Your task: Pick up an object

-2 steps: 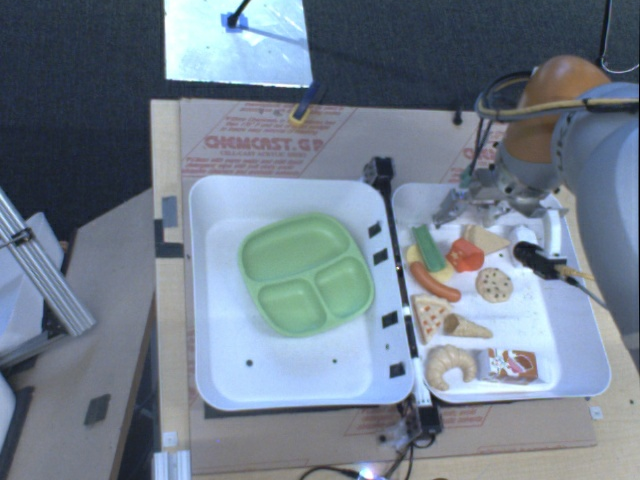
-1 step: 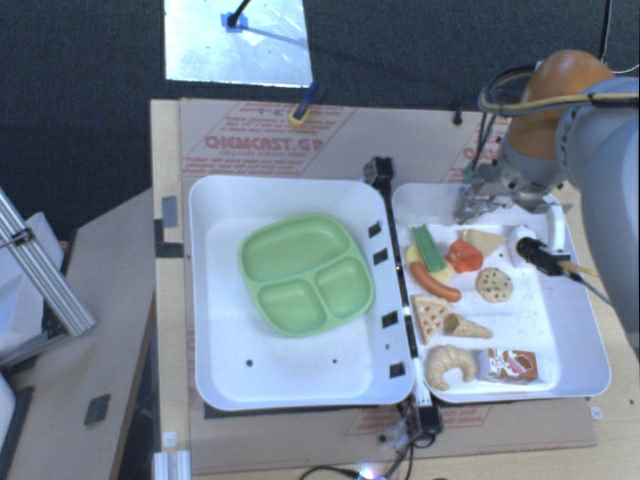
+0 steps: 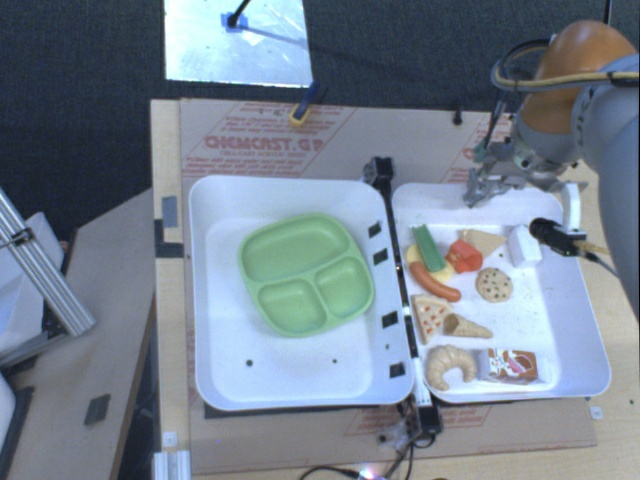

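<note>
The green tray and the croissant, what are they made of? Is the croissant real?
The green tray looks like smooth molded plastic: one even color, rounded compartments, a soft sheen. The croissant is probably a plastic toy too, since its tan surface looks even and slightly glossy, though the view is too small to be sure.

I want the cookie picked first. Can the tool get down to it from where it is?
Probably yes. The cookie lies flat with bare bin floor around it, and the tool hangs above the right bin's far edge, nothing between.
</note>
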{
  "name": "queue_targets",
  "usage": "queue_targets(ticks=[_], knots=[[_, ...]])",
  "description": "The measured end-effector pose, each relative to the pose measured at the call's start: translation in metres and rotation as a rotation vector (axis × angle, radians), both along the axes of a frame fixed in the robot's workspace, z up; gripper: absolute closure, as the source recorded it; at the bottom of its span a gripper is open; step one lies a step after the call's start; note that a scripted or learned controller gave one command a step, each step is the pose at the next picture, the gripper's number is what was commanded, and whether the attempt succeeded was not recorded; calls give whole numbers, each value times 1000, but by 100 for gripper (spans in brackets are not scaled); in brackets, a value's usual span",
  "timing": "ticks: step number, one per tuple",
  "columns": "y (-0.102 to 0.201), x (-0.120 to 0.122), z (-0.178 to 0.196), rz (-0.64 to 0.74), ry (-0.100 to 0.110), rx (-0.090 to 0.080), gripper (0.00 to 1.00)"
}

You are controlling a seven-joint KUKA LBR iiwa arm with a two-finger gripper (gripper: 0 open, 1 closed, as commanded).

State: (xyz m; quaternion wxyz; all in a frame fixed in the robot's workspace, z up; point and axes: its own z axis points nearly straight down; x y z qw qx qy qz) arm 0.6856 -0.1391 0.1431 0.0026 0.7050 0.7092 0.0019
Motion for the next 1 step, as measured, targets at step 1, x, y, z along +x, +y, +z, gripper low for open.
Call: queue_targets(ticks=[1], knots=[[7,1,47,1,0,1,100]])
